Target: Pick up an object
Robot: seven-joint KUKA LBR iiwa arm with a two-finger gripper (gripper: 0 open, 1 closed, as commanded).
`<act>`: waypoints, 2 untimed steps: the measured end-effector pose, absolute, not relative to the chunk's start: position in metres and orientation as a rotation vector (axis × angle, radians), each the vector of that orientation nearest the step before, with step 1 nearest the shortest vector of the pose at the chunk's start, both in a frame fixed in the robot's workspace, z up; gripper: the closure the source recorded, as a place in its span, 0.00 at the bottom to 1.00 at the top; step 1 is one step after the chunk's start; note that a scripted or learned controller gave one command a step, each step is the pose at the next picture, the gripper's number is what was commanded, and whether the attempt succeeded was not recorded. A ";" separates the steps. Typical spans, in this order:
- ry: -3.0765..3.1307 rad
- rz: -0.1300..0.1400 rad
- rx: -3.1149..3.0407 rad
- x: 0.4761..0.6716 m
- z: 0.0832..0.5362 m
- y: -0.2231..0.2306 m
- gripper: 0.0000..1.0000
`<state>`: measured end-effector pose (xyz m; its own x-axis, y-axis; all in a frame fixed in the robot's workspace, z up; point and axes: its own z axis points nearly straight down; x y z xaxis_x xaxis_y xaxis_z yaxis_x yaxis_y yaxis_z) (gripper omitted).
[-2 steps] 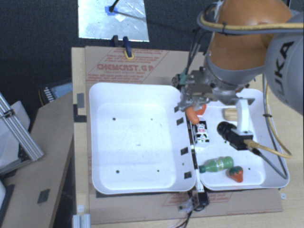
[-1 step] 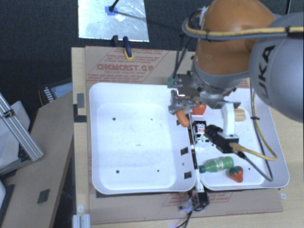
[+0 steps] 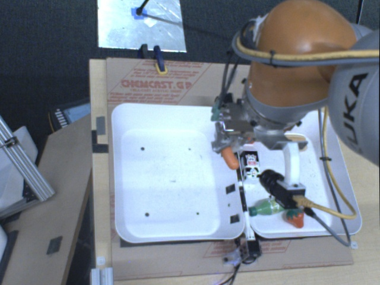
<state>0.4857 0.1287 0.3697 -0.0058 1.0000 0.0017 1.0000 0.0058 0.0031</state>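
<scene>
While the grey arm's gripper (image 3: 228,136) hangs low at the right bin's (image 3: 332,218) ten o'clock, a small orange carrot-like piece (image 3: 229,157) sits just under it; finger state I cannot tell. Likely the grasp step: next, lift straight up.

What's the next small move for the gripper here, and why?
Probably a short descent with a slight re-centre. The gripper hangs at the right bin's left edge, directly above the orange object, and nothing is visibly between its fingers.
</scene>
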 end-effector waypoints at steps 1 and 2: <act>2.228 0.007 2.213 0.487 0.400 0.156 1.00; 2.210 0.000 2.229 0.487 0.391 0.041 1.00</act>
